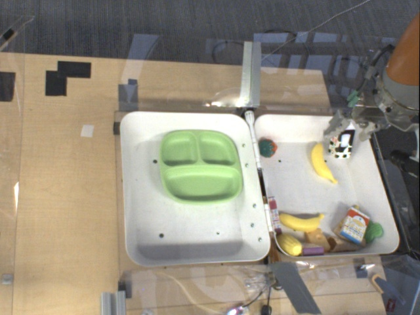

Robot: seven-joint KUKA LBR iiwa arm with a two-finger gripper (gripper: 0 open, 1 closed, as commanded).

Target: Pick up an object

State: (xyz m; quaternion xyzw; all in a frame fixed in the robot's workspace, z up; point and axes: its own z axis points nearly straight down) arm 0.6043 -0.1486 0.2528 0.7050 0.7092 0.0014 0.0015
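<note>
A carton (354, 226) and bananas (301, 222) crowd the right bin's (298, 182) near edge. At its far right corner the end effector (342, 138) grips a small black-and-white toy (341, 147); another banana (322, 163) lies just left of it, angled.
</note>
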